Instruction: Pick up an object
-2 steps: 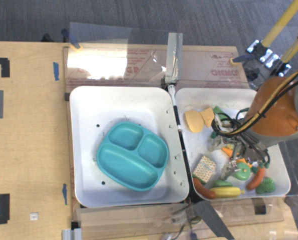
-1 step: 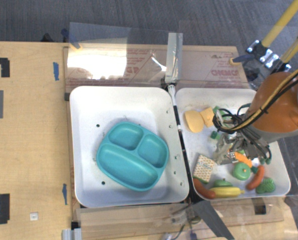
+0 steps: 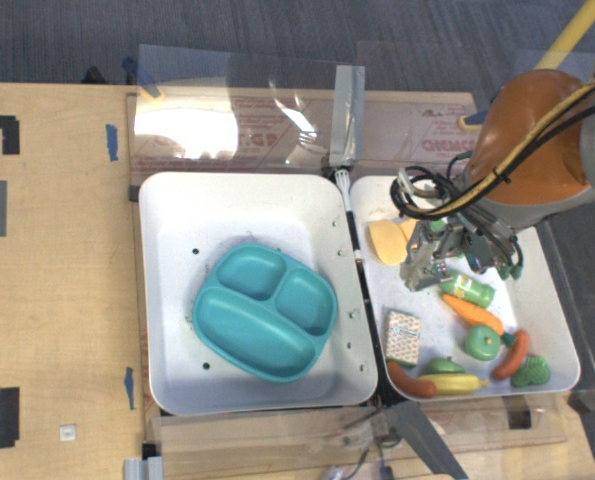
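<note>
The likeliest target is the pale yellow wedge (image 3: 387, 241), which looks like toy cheese, lying in the far left part of the right bin (image 3: 562, 318), close against the divider. The end effector (image 3: 424, 268) hangs just right of it and slightly nearer, its metal tip low over the bin floor; whether it is spread or closed cannot be told under the tangle of black cables, and nothing can be seen caught in it. The wedge's longer side runs roughly far to near, so a grasp would probably have to close across it from left and right after a small shift leftward. Just right of the end effector lies a green bottle (image 3: 468, 289), then an orange carrot (image 3: 473, 313) slanting toward the near right. Nearer still sit a patterned square packet (image 3: 404, 336), a green round fruit (image 3: 482, 343), and a cluster of small toy foods by the near rim. The left bin (image 3: 167, 218) carries a teal divided plate (image 3: 265, 311).
</note>
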